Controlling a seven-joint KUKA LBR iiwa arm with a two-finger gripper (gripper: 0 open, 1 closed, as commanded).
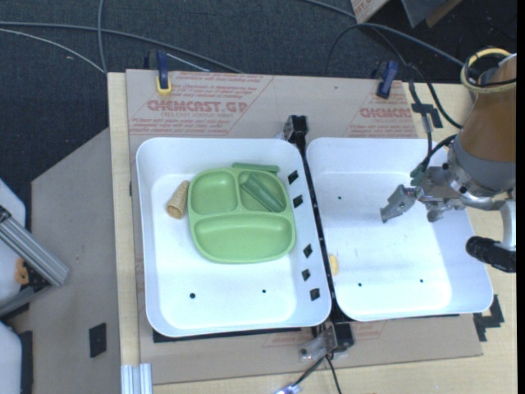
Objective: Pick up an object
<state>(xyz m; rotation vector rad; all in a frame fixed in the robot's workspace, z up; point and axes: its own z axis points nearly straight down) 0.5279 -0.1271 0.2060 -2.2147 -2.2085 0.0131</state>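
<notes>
I see the gripper [395,208] hanging over the right bin [394,298], low above its smooth white floor, reaching in from the grey wrist with its orange band. Its metal fingers are small and foreshortened from this angle; I cannot tell whether they are spread or pressed together, and I see nothing between them.

The things to pick sit in the left bin [221,302]. A glossy green divided plate [240,217], rounded at the corners with three moulded compartments, lies flat near the middle. In its upper right compartment rests a darker green piece [264,192], long and flat, possibly a plastic bean pod. Just beside the plate's left edge lies a small tan cone [176,199] with a ridged, waffle-like surface, tapering toward its upper end. A small yellowish bit [333,263] sits at the right bin's left rim, near the black divider clips.
</notes>
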